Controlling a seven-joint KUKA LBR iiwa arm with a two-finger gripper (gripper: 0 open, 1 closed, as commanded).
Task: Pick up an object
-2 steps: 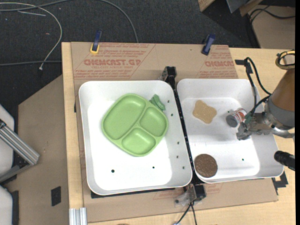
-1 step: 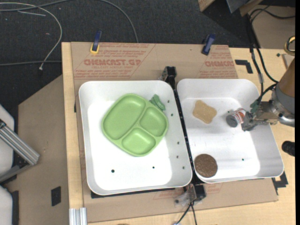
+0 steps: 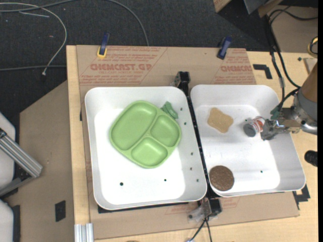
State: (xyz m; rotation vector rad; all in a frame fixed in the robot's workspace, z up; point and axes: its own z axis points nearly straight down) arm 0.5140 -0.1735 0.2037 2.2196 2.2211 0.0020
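Note:
In the right bin (image 3: 282, 173) a small grey-ended can with a red and white label (image 3: 252, 126) lies on its side near the right wall. My gripper (image 3: 268, 130) reaches in from the right and sits low, right beside the can's right end, close to it or touching it. A tan, toast-like piece (image 3: 220, 120) lies further left in the same bin. A round brown disc (image 3: 221, 177) rests at the bin's front left corner.
The left bin (image 3: 101, 175) bears a green divided plate (image 3: 145, 133) with a small dark green item (image 3: 170, 110) at its upper right edge. Black clamps sit on the divider between the bins at the back (image 3: 182, 78) and front (image 3: 212, 205).

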